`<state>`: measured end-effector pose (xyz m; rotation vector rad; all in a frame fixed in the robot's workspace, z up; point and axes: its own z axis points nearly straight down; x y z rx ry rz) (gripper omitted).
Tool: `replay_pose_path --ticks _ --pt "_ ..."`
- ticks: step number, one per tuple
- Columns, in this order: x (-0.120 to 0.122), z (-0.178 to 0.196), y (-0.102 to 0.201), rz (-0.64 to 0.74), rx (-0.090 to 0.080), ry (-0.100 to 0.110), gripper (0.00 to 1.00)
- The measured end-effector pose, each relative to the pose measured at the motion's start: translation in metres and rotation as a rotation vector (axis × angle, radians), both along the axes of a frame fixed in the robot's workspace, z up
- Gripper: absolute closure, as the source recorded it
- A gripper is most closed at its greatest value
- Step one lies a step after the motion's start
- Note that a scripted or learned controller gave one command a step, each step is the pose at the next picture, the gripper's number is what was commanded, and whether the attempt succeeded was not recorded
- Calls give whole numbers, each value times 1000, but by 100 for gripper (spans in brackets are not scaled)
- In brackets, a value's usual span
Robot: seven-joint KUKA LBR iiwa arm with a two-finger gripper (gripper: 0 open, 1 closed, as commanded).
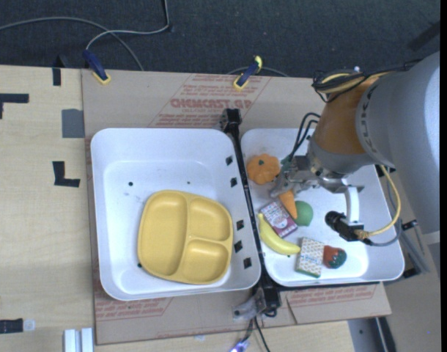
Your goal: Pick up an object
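Toys lay in the right bin [385, 270] while the end effector [295, 178] hung low over them.

An orange pumpkin-like toy [264, 169] sat at the bin's upper left, just beside the end effector; whether its fingers were spread or pressed together could not be told. Below it lay a carrot [287, 202], a green ball [303, 213], a small pink packet [278, 220], a banana [277, 240], a speckled sponge-like block [310, 257] and a red-and-green piece [333, 256]. The left bin [113, 160] held a yellow divided plate [185, 236]. Both bins rested on the surface [33, 233].

Orange carrot [287, 202] tilted, right bin [385, 270], touching green ball [303, 213].
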<state>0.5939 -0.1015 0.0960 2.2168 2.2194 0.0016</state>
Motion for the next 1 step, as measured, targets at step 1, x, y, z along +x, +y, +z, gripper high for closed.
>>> replay_pose_path --ticks 1 --pt "12 89 71 2 4 4 100"
